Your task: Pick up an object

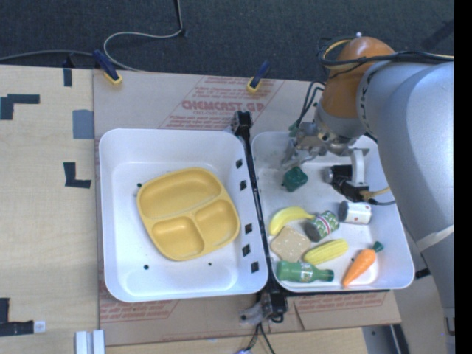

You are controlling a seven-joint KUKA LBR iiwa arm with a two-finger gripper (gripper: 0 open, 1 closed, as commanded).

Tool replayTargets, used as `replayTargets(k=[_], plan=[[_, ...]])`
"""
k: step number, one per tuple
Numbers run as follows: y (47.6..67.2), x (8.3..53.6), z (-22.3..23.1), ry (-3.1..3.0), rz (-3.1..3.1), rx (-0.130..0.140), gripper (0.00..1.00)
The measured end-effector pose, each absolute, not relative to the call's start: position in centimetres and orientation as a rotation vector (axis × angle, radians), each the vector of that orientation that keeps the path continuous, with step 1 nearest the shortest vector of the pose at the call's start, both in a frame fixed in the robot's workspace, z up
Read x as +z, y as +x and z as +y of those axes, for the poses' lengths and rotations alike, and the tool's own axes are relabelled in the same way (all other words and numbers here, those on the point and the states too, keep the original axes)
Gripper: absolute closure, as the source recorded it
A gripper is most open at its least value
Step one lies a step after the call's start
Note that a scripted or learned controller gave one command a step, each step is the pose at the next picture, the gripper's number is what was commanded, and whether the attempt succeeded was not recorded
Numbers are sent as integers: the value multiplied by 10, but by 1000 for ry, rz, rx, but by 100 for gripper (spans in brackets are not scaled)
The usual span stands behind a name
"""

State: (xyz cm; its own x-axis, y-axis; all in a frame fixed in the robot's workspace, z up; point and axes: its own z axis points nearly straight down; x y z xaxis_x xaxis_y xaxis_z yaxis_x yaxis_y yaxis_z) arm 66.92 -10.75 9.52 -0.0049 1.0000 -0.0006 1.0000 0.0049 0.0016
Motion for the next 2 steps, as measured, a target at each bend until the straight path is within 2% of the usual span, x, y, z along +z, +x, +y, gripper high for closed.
replayTargets(k=[1,2], plan=[[669,95,-108,2215,2226,0,0],[630,86,-114,2219,2221,1,0]])
